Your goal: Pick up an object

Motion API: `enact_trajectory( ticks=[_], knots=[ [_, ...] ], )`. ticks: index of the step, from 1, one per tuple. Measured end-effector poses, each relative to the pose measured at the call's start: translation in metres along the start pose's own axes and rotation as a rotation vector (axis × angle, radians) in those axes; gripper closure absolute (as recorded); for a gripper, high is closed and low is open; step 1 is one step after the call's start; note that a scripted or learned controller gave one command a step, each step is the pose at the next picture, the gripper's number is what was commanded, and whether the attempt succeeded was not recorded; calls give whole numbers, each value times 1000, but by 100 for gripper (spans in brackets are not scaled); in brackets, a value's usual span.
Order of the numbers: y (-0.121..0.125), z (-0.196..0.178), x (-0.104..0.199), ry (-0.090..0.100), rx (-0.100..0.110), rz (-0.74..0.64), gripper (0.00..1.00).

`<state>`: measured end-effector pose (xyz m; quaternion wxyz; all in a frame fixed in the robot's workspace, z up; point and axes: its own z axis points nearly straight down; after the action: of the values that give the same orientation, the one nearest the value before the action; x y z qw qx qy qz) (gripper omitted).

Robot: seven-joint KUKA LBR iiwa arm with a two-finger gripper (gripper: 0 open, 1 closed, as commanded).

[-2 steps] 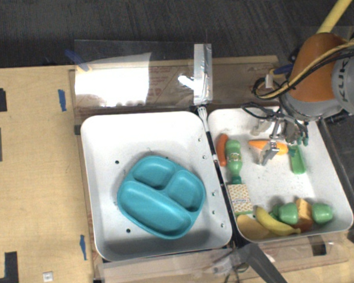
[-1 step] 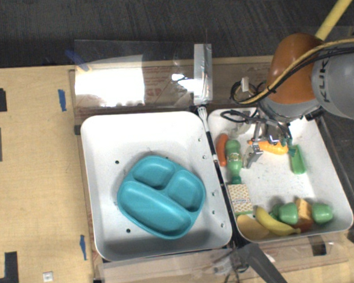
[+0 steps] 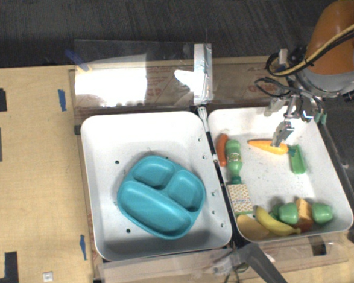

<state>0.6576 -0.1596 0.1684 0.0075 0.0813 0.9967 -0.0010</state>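
Camera view puts the end effector [image 3: 283,131], fingers together and empty, just over the carrot [image 3: 268,145]; descending like this, it may push the carrot aside instead of gripping.

From my feed I can't tell whether the gripper [image 3: 283,131] is open or closed over the orange carrot [image 3: 268,146], the arm [image 3: 334,36] runs off the top-right corner, and the green pieces [image 3: 303,212] in the near corner are too small to name.
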Motion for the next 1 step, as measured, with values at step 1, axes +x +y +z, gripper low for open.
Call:
enact_trajectory(
  ticks=[1],
  knots=[
    [36,79,12,5,-2,-214,0]
  ],
)
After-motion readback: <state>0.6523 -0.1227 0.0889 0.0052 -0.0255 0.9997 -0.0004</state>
